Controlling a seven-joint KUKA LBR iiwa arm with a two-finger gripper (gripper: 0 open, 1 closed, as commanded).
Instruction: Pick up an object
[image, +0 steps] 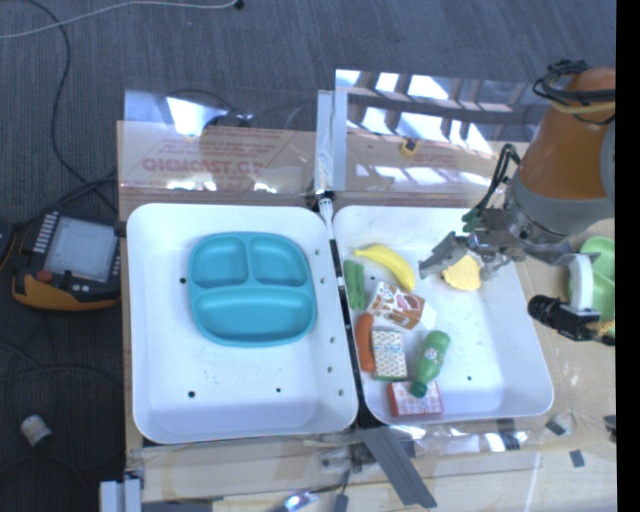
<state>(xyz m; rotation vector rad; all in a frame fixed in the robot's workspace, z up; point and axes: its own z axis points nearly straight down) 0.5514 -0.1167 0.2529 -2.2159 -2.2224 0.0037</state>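
Red packet (414, 399), small, flat, rectangular

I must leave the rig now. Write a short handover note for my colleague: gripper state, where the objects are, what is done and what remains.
Gripper: low in the right bin, fingers spread, over the yellow wedge. Nothing is visibly held.
Right bin, along its left side: banana, green vegetable, carrot, small carton, cracker pack, green bottle, red packet.
Left bin: blue divided plate.
Done: approach to the wedge.
Left: close, lift, confirm the grasp.
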